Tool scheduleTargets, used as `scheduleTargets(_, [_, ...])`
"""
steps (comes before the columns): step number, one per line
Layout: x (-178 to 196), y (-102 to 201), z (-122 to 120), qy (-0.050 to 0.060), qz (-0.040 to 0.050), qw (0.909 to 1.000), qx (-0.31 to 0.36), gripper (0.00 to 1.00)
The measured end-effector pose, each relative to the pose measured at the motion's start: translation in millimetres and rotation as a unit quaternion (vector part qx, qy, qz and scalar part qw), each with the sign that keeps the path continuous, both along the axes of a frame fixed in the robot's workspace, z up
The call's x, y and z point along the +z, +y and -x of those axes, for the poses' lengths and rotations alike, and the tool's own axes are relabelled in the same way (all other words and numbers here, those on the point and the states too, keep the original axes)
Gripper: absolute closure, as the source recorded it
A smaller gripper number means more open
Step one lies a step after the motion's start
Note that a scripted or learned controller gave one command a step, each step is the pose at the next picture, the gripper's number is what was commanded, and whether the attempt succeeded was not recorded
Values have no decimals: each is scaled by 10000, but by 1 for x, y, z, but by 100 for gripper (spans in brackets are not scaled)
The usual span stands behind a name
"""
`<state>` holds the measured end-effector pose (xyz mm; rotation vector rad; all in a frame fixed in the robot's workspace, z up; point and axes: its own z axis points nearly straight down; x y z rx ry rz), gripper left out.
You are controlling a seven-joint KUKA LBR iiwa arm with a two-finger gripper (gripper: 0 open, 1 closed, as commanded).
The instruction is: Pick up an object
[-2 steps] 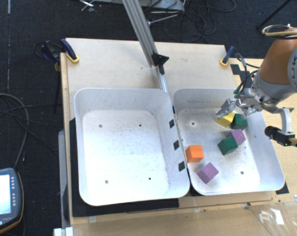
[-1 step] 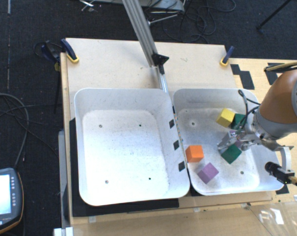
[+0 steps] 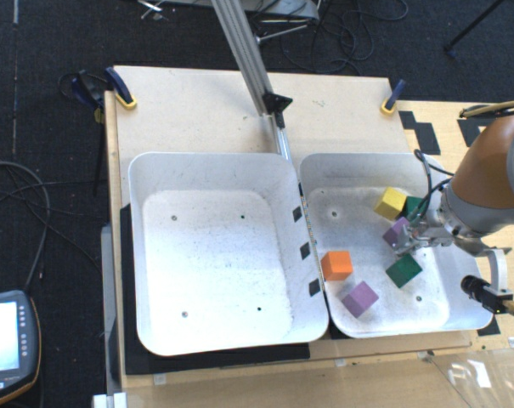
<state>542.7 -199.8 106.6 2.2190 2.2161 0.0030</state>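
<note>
The right bin (image 3: 324, 172) holds several small blocks. A yellow cube (image 3: 391, 202) lies toward the back, with a dark green piece (image 3: 414, 206) just right of it, partly hidden by the arm. A small purple block (image 3: 396, 232) sits right at the tip of my gripper (image 3: 412, 235), which reaches down into the bin from the right. A green block (image 3: 403, 271) lies just below the gripper. An orange cube (image 3: 336, 264) and a purple cube (image 3: 359, 298) rest nearer the bin's left and front.
The left bin (image 3: 155, 172) stands beside the right one, sharing a raised middle wall. A slanted metal pole (image 3: 244, 45) crosses the back of the bench. Clamps (image 3: 119, 87) grip the board's rear corners. A teach pendant (image 3: 6, 342) lies at lower left.
</note>
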Motion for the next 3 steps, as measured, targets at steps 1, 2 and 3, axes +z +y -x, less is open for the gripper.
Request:
scheduleTargets(1, [0,0,0,2,-3,10000,-3,0])
scheduleTargets(2, [-10,-2,42,10,-10,10000,-6,0])
scheduleTargets(3, [0,-2,40,-1,0,10000,3,100])
